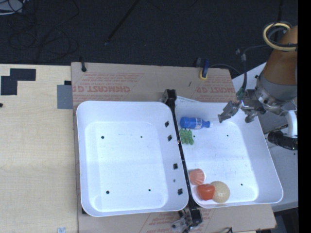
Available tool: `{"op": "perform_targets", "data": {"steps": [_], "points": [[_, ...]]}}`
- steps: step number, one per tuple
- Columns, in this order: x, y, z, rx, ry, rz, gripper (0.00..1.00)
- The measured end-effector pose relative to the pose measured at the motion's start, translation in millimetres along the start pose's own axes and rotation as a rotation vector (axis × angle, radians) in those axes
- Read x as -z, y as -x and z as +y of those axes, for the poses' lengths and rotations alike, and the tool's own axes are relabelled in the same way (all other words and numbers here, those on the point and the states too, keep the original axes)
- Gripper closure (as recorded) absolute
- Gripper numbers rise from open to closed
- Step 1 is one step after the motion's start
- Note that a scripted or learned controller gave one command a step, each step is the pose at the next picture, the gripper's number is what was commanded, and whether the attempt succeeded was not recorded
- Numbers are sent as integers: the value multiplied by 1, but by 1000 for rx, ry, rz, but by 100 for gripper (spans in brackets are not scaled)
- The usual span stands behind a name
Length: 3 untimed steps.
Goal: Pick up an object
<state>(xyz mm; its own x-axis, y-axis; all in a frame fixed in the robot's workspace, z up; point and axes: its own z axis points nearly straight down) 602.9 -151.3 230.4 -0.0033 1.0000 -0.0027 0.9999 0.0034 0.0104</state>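
The right bin (262, 178) holds several small objects. A blue bottle (193, 123) lies on its side near the far left corner, with a small green item (186, 137) just below it. In the near left corner sit a pink ball (197, 176), a red object (206, 191) and a pale yellow ball (220, 191), all close together. My gripper (237, 117) hangs over the bin's far right rim, to the right of the blue bottle. It is open, with nothing between its fingers.
The left bin (82, 130) stands beside the right one, with a black divider strip (176, 144) between them. Both rest on a cardboard sheet (126, 84). A yellow clip (204, 72) stands at the sheet's far edge. Cables (282, 140) lie to the right.
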Motion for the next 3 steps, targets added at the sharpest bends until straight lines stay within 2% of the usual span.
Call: {"op": "perform_targets", "data": {"steps": [1, 2, 3], "points": [[-82, -11, -57, -4, -24, 6, 0], [-51, 61, -31, -7, -8, -2, 0], [-40, 46, -1, -1, -9, 2, 0]]}}
